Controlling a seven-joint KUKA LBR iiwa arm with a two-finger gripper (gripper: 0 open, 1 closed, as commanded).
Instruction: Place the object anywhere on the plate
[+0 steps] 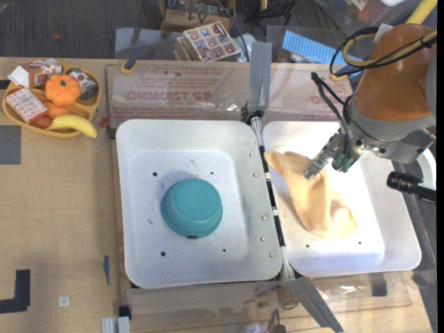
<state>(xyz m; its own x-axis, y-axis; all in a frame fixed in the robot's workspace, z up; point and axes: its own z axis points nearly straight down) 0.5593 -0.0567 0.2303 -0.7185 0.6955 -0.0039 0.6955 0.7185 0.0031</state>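
A plate point(192, 207) is sitting upside down in the left bin point(139, 255). A cloth point(316, 196) is lying in the right bin point(395, 248). The gripper point(318, 170) is touching the cloth's top. A fruit bowl point(48, 103) is sitting far left.

The arm point(388, 82) reaches from the right, gripper point(323, 165) angled down-left.

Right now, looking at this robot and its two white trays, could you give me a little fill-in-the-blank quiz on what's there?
1. The teal plate lies in the ____ bin of the camera view.
2. The tan cloth lies in the ____ bin.
3. The gripper is at the cloth's ____ edge in the picture.
4. The yellow dish beyond the bins carries an orange pumpkin and a yellow ____.

Missing words: left; right; upper; banana
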